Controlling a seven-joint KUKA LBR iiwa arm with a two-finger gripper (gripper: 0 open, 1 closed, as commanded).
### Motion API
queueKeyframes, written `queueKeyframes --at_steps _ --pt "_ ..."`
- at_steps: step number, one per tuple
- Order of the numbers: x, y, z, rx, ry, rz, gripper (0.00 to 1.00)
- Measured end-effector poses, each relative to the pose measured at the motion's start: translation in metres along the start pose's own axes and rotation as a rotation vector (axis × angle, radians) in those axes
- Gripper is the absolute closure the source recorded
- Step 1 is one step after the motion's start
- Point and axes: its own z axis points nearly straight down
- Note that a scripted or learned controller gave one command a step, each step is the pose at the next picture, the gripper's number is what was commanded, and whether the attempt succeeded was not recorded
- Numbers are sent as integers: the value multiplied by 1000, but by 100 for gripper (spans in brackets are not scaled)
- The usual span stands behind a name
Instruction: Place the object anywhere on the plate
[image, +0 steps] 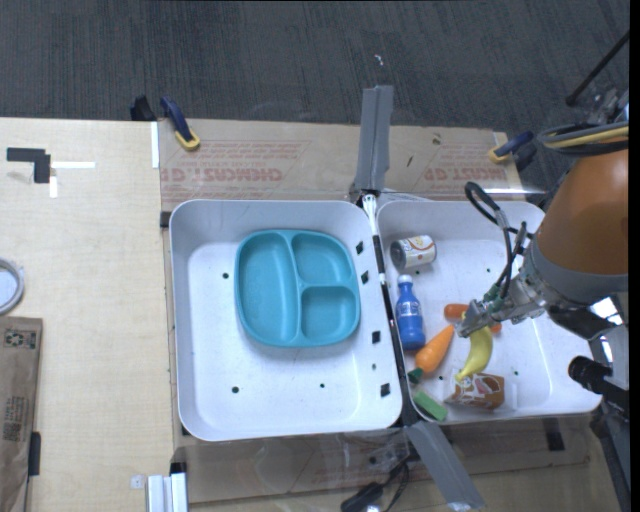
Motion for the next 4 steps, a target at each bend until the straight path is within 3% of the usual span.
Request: queueKeyframes --at_steps 1,2,3,4 --pt "43 62 -26 1 0 -91 100" --pt "108 88 -27 2 0 -189 100" --pt "155 146 22 2 0 -230 100" --pt "155 146 22 2 -1 -230 0"
